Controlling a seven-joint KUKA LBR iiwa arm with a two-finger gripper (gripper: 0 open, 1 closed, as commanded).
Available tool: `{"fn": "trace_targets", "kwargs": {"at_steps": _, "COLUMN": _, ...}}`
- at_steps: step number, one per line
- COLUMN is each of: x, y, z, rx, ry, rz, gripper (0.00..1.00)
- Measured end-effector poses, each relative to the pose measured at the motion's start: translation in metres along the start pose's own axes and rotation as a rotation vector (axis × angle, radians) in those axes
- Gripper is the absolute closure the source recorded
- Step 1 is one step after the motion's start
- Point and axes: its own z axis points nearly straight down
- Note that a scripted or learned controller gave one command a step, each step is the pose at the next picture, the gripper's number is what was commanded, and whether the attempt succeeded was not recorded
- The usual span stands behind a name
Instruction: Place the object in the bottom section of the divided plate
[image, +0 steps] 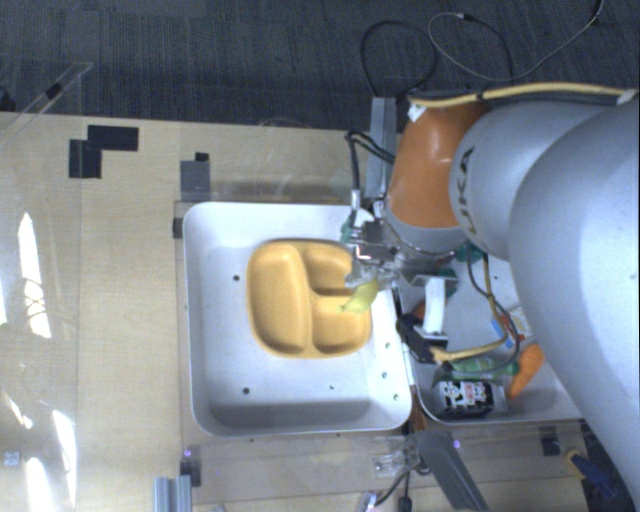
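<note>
A yellow divided plate (300, 298) lies in the left white bin (215, 340), with one long section on its left and two smaller ones on its right. My gripper (368, 268) hangs over the plate's right rim. A small yellow-green object (358, 298) slants down from the gripper's tip over the rim, where the two right sections meet. Its upper end is hidden under the gripper. The grey arm with its orange band (430, 170) covers most of the right side.
The right bin (430, 400) holds a white piece (435, 305), an orange item (528, 365) and a dark item (465, 392), partly under the arm. Cables run along the wrist. The bins' shared wall runs just right of the plate.
</note>
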Motion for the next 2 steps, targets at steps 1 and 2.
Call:
{"fn": "trace_targets", "kwargs": {"at_steps": 1, "x": 0.071, "y": 0.035, "z": 0.014, "rx": -0.001, "ry": -0.001, "rz": -0.150, "gripper": 1.00}}
{"fn": "trace_targets", "kwargs": {"at_steps": 2, "x": 0.006, "y": -0.024, "z": -0.001, "rx": -0.001, "ry": 0.000, "rz": -0.134, "gripper": 1.00}}
